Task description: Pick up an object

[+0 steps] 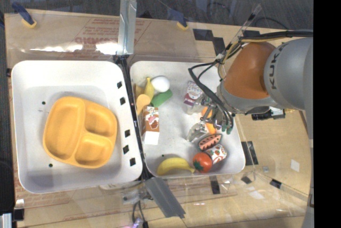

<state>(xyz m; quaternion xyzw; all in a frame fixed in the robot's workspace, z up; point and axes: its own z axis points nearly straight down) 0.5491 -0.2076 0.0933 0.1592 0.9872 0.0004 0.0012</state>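
Low over the right bin (176,70), the claw (205,128) hangs at the end of the grey arm (287,75), whose orange band (249,72) sits just above the wrist with black cables looping off it. How far the claw is open cannot be told, since the wrist and cables crowd that spot and the metal parts blur together; whether anything is caught in it cannot be told either. Taking the right bin as the landmark: the claw is over its right half, a little below the middle. Just beneath the claw, toward the bin's lower right corner, lies a hot-dog toy (209,141), and touching that is a small white cup with a printed pattern (219,154). A red tomato (202,162) sits beside the cup against the bin's near wall, with a yellow banana (172,165) just to its left along the same wall. Near the bin's left wall lies a small carton with a red label (151,123); above it are a second yellowish banana-like piece (144,96), a green item (162,96) and a white egg-shaped ball (160,83) clustered together in the upper left part. A pale packet with purple print (192,96) lies in the upper middle, near the arm's cables. Beside the right bin, on its left, the left bin (26,78) holds a yellow divided tray (80,131).
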